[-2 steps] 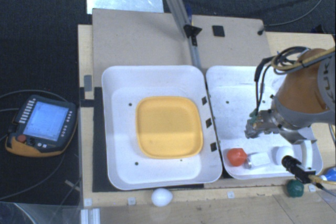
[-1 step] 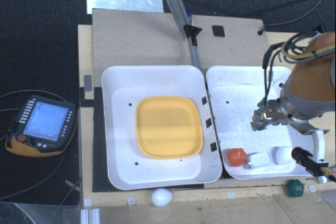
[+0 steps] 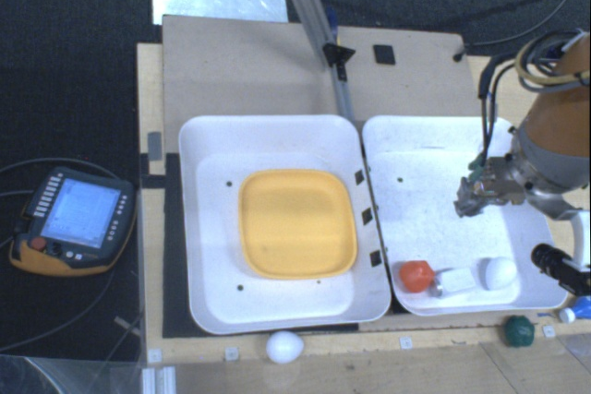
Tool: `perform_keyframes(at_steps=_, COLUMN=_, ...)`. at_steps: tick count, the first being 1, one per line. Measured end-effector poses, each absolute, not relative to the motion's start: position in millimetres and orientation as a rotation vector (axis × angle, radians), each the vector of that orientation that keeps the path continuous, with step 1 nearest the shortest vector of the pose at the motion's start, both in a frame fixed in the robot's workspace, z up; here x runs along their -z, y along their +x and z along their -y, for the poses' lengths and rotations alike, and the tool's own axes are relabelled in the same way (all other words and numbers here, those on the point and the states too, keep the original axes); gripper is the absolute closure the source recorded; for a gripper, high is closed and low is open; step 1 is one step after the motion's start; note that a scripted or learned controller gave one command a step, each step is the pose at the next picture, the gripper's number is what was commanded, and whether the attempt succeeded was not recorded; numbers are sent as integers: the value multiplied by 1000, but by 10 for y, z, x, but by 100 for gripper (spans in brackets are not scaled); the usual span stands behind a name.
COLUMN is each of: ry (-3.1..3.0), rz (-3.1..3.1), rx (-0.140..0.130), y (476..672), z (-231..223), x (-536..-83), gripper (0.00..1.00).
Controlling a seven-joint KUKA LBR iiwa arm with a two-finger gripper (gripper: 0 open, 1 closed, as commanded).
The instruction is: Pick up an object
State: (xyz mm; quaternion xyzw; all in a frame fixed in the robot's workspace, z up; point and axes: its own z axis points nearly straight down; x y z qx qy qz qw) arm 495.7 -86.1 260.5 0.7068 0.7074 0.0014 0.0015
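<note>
Plate (image 3: pixel 298 223) in left bin (image 3: pixel 208 198); ball (image 3: pixel 415 275), tube (image 3: pixel 454 280), egg (image 3: pixel 498 272) along right bin (image 3: pixel 416 161) 6 o'clock edge; end effector (image 3: pixel 471 198) at 3 o'clock.

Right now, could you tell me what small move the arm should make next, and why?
Probably shift toward the near wall of the right bin and come down. The gripper hangs over bare floor there, while the orange object, the white cylinder and the white ball lie along that near edge.
</note>
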Motion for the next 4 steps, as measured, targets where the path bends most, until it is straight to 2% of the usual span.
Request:
perform_keyframes(at_steps=2, ry=2218, rz=-2227, rx=0, y=5372, z=-26, x=-2366, gripper=100)
perform_keyframes(at_steps=4, ry=2218, rz=-2226, rx=-1, y=5585, z=-935, x=-2222, gripper=100)
